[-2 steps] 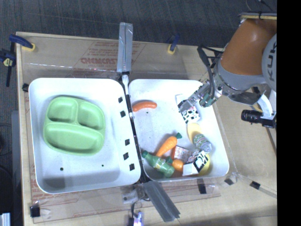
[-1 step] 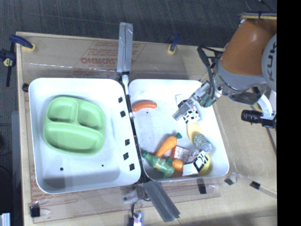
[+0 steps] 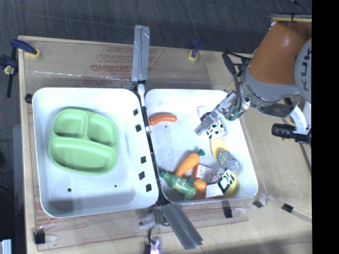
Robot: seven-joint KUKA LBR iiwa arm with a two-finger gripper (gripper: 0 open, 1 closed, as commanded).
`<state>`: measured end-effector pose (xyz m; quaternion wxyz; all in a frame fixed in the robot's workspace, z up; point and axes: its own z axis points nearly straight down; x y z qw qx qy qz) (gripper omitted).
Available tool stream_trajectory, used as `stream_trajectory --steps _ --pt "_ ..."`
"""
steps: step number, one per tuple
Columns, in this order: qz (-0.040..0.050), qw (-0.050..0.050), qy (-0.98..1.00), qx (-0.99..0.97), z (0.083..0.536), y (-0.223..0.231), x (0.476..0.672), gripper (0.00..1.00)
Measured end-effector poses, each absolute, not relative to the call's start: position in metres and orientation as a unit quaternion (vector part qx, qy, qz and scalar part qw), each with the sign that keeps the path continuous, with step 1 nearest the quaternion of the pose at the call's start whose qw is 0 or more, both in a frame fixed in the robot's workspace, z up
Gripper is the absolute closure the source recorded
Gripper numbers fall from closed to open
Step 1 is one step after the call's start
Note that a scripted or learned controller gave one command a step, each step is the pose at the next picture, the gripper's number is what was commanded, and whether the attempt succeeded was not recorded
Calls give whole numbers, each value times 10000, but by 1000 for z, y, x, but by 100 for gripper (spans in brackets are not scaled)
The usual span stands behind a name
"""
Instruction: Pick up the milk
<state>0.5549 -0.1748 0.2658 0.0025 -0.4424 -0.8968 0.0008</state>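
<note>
While the grey arm with its orange band (image 3: 278, 52) is reached in from the right, two shallow white bins are seen side by side on the bench. The left bin (image 3: 53, 194) is occupied by a green sectioned plastic tray (image 3: 85, 140). The right bin (image 3: 175, 136) is strewn with toys: an orange sausage (image 3: 162, 118) at the far left, an orange carrot (image 3: 188, 163) and a green bottle (image 3: 177, 182) nearer. The two-finger gripper (image 3: 204, 127) is poised at the small white milk carton with black patches (image 3: 215, 129), toward the bin's far right. Whether the jaws are spread or closed cannot be told.
</note>
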Motion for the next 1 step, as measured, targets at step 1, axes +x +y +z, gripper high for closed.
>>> stream_trajectory --steps 1 --pt "7 34 -9171 -3985 185 -168 550 0"
